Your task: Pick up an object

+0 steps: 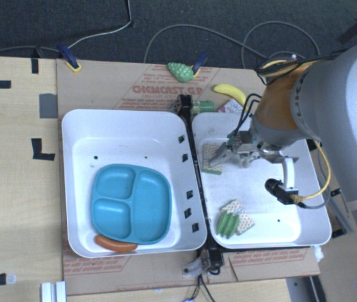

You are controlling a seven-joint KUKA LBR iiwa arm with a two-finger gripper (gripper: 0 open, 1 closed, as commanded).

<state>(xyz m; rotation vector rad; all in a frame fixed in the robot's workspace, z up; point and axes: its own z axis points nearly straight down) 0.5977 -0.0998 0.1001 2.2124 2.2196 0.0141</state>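
End effector (223, 157) low in the right bin (291, 231), right on top of a small checked cloth piece (212, 158). Fingers too blurry to read, so cannot tell open or shut, and cannot tell if anything is held.

Biggest first. Big grey arm (335, 87) just right of end effector, reaching in from that side. Table (14, 187) under it all. Left bin (77, 131) well off to the left, kept apart by a wall so things stay sorted. Blue tray (131, 203) down and left, lying flat inside that bin. Orange sausage toy (116, 245) far down-left, tucked by the tray edge. Yellow banana (230, 93) just above, outside the bins. Green bumpy toy (179, 71) up and a bit left, also outside. Green bean bundle (228, 222) on checked cloth, below, same bin, near.

Probably trying for the cloth piece, being closest.
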